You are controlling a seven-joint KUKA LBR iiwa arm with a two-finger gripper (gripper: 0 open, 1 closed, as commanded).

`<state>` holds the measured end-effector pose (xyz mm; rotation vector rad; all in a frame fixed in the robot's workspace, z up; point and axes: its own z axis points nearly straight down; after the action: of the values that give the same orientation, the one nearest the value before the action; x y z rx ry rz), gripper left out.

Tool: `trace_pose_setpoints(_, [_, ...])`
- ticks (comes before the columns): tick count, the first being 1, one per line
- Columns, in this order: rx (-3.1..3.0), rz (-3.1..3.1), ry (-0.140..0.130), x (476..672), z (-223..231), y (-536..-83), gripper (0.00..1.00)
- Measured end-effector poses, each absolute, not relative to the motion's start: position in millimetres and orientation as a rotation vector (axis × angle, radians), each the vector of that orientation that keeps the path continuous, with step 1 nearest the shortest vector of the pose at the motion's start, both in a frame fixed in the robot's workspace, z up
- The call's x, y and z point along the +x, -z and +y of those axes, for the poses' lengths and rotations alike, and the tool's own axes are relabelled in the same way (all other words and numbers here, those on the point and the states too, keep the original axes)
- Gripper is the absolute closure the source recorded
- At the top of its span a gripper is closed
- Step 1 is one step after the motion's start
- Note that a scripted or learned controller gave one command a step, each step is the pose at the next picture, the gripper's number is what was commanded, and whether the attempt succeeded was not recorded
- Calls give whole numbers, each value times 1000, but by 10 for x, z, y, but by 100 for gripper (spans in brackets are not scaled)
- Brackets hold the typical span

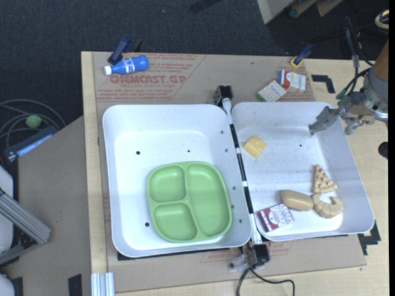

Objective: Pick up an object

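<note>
Gripper [336,119] open, empty, at right bin's [364,184] far-right edge. Yellow cheese block [255,146] lies far-left in that bin: looks light, stiff, probably plastic; pinch across flat sides.

The surface [185,73] is a light wooden board with faded red lettering printed along its far part. Two shallow white bins sit on it side by side, touching along their inner edges: the left bin [123,128] and the right bin [284,119]. Beyond the left bin, near the far left corner, a blue and white bottle [126,65] lies on its side. Beyond the right bin lie two small printed cartons [282,86], close together, with a blue and yellow clip [302,55] just past them.
</note>
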<state>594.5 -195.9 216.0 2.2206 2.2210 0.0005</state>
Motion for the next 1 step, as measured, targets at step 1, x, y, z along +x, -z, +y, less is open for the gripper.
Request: trace_pose_setpoints(1, [2223,2221,2,5326,-2242,-1462,0])
